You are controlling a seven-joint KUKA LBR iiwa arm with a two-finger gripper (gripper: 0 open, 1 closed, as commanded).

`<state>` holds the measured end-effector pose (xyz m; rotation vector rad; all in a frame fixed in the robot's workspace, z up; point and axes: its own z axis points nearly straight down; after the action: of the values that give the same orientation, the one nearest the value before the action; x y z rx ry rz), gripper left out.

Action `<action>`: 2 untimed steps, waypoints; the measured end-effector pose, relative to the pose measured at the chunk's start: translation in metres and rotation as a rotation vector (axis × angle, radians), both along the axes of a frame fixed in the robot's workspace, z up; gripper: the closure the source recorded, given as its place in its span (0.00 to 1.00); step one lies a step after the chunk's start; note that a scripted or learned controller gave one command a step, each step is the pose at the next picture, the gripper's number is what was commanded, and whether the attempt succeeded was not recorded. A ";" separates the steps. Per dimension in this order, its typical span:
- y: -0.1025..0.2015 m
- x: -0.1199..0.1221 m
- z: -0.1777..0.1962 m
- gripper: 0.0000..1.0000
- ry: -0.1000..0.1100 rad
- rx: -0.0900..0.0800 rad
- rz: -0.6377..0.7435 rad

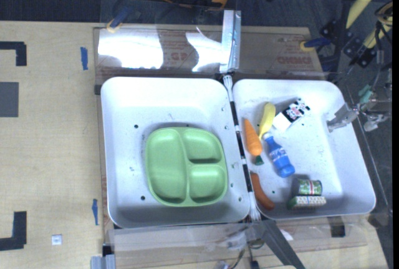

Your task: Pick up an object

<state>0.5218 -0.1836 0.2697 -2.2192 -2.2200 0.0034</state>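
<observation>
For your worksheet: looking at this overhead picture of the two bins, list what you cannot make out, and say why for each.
- Gripper, camera view: small and blurred at the right bin's rim; open or shut is unclear.
- Green can: label too small to read.
- Black-and-white item: too small to identify.
- Brown item: partly hidden against the bin wall.

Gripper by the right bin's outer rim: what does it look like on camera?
The gripper appears as small, angular pieces of pale silver-grey metal with a faint greenish tinge. Thin dark cables run just above it. It is too small and blurred to make out any markings.
</observation>
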 end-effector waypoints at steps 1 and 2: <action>0.062 0.023 -0.089 0.00 0.000 0.001 0.084; 0.081 0.021 -0.183 0.00 -0.009 0.000 -0.062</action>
<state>0.5423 -0.1026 0.0864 -2.2920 -2.1544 -0.0061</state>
